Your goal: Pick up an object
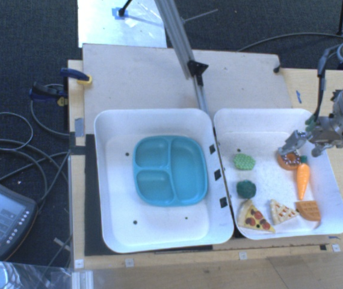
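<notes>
Camera view: arm reaches from the right, gripper (300, 144) low over the donut (289, 159); jaws' state I cannot tell

Pale wooden bench (141, 71) bearing two shallow white bins side by side, left bin (108, 161) and right bin (268, 122), edges touching along the middle.
</notes>
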Robot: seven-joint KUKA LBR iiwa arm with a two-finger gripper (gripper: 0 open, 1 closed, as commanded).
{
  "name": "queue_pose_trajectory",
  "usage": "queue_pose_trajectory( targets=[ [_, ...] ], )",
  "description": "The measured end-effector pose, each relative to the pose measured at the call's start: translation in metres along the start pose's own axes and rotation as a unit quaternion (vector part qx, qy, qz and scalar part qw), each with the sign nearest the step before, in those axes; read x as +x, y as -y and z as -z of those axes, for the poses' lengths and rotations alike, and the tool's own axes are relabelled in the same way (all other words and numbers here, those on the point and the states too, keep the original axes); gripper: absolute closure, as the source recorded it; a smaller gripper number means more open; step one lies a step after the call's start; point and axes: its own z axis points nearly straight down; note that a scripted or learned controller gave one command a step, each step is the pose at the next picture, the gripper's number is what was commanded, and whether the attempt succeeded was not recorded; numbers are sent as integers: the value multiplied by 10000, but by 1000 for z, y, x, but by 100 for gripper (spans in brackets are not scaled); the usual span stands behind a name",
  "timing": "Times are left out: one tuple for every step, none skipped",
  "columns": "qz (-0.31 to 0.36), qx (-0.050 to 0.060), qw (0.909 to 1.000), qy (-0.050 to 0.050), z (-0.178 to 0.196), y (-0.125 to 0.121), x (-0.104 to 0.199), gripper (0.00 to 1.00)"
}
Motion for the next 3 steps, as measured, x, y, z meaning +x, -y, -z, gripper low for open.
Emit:
queue_pose_trajectory(
  targets=[
    [-7,-3,10000,0,0,0,0,0],
    [-20,27,10000,-4,-61,4,3,0],
    [-27,23,10000,-2,-109,4,-7,0]
  ],
)
